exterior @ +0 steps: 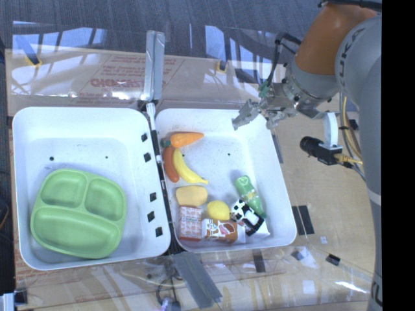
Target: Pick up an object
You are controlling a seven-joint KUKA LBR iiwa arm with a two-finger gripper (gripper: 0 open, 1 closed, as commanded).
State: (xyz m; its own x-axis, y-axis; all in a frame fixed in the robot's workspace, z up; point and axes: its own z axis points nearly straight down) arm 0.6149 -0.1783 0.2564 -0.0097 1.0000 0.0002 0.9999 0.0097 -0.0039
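The right bin (279, 173) holds several toy items: an orange carrot (185, 138), a yellow banana (187, 168), a green bottle (248, 193), a lemon (218, 210), a black-and-white cow toy (246, 216) and a snack packet (204, 229). My gripper (255, 120) hangs above the far right corner of that bin, well clear of the items. Its fingers stand apart with nothing between them. The carrot is the closest item, lying to the gripper's left.
The left bin (26, 128) carries a green divided plate (79, 212). A grey metal bar (154, 63) stands at the back between the bins. An orange-red sausage shape (170, 164) and a yellow-orange block (192, 195) lie by the right bin's left wall.
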